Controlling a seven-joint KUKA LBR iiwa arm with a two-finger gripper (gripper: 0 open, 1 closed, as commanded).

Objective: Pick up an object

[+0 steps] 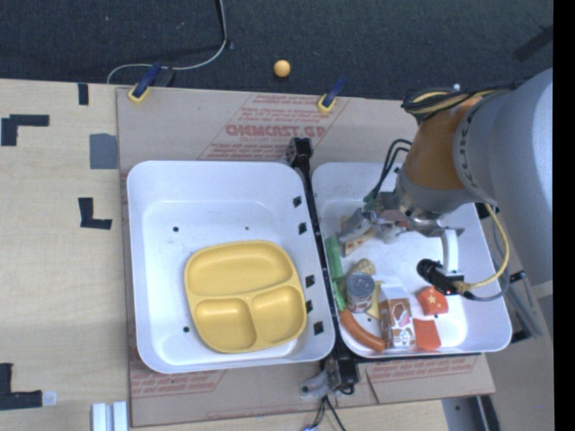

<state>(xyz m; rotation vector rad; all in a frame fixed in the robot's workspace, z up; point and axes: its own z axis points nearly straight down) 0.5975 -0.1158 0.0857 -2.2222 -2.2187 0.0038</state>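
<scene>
Camera view has the pincer (373,224) low in the right bin (476,335); its grip cannot be told. Just below it lie a small can (359,287) and sausage (361,332). The can looks rigid, light, slippery; best gripped across its sides.

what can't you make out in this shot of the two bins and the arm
- Pincer: in the camera view it is small and blurred against the clutter, so open or shut cannot be told, nor whether it holds anything.
- Right bin: the arm covers its far right corner.
- Can: label too small to read.
- Brown packet: print too small to read.
- Small orange ball beyond the bench: too small to identify further.
</scene>
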